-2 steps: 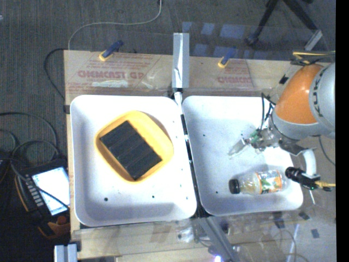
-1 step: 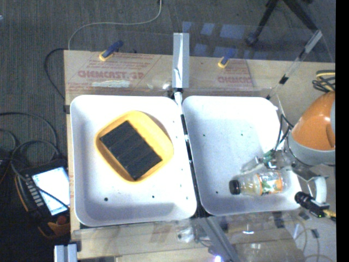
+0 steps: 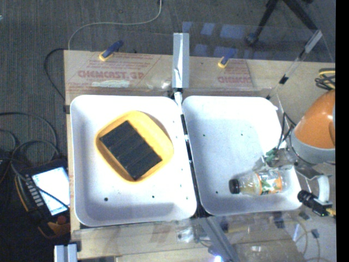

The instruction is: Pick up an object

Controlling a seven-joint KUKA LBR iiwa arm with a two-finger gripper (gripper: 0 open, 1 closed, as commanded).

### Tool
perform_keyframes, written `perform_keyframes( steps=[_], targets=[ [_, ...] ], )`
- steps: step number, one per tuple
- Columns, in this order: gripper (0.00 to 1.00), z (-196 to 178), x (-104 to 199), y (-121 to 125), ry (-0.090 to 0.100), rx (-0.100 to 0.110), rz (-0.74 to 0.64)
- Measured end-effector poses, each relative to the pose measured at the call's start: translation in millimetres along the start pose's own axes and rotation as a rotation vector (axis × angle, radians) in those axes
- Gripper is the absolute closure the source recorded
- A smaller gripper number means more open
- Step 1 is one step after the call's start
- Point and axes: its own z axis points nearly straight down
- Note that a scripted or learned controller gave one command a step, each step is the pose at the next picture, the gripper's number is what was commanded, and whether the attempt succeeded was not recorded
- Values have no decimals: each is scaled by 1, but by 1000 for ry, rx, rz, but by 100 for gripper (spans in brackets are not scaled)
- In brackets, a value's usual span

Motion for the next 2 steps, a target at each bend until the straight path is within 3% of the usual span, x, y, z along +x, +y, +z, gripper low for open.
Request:
perform_keyframes(
  steps=[1,2],
  targets=[
    [100,9,-11,68,-5,17,-43],
    [0,10,-3,70,9,20,-52]
  ],
)
